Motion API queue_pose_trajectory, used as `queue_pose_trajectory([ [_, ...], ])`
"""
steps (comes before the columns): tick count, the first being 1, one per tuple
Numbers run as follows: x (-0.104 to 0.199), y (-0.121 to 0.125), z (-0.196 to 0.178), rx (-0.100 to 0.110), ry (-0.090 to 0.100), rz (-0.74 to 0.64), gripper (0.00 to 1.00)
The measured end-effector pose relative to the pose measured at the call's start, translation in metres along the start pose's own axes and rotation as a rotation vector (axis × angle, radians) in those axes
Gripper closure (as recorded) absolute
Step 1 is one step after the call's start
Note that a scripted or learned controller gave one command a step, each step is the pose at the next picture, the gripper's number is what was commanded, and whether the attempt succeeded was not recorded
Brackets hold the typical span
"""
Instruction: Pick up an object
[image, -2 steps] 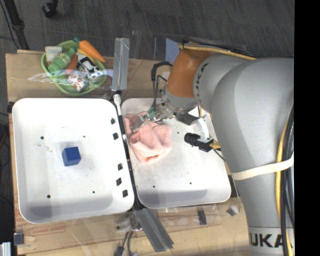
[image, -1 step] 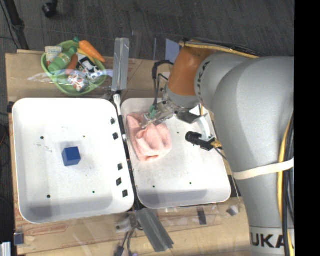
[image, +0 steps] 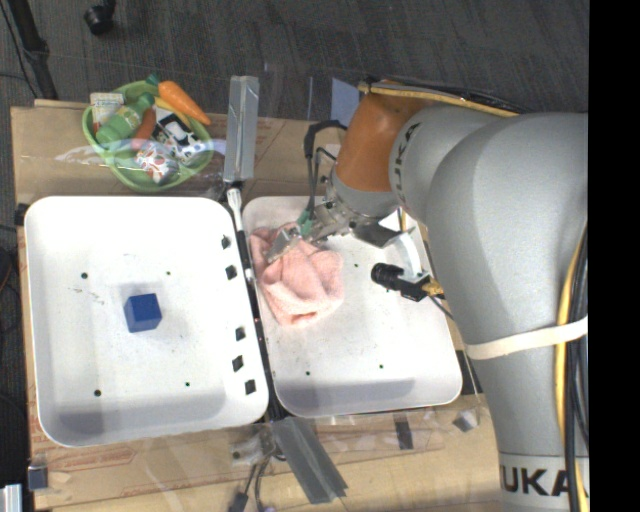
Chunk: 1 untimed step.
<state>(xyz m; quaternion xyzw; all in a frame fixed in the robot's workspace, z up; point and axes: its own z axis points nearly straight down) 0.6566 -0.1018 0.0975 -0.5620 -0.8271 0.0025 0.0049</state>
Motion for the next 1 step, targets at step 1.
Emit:
queue_pose_trajectory([
  [1,0.0,0.0,0.0,0.0,0.0,0.0,0.0],
])
